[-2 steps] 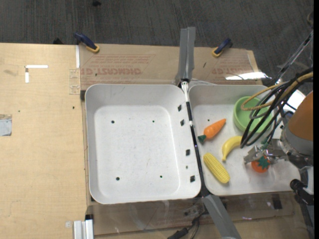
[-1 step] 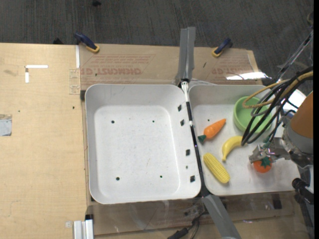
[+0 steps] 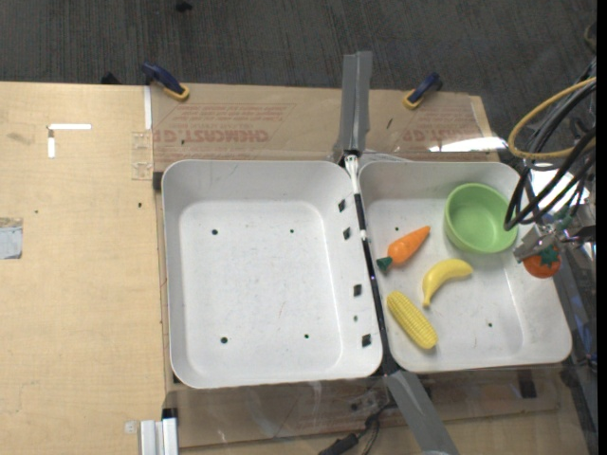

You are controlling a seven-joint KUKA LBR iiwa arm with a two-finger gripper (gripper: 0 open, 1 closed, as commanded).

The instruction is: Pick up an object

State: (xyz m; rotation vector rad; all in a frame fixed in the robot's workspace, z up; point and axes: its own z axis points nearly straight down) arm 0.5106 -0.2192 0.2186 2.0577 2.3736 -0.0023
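The right bin (image 3: 493,344) holds a green bowl (image 3: 479,218) at its back, an orange carrot (image 3: 408,245) near the divider, a yellow banana (image 3: 444,277) in the middle and a corn cob (image 3: 413,319) toward the front. My gripper (image 3: 541,246) shows as a small grey metal part at the right bin's right wall, just right of the bowl. A small orange-red object (image 3: 543,266) sits directly under it, touching or nearly touching. Whether the gripper holds that object is not visible at this size.
The left bin (image 3: 190,349) lies beside the right one, split from it by a grey divider bar (image 3: 356,121). Black and yellow cables (image 3: 550,173) loop above the right bin's right rim. Two clamps (image 3: 166,81) hold cardboard at the back.
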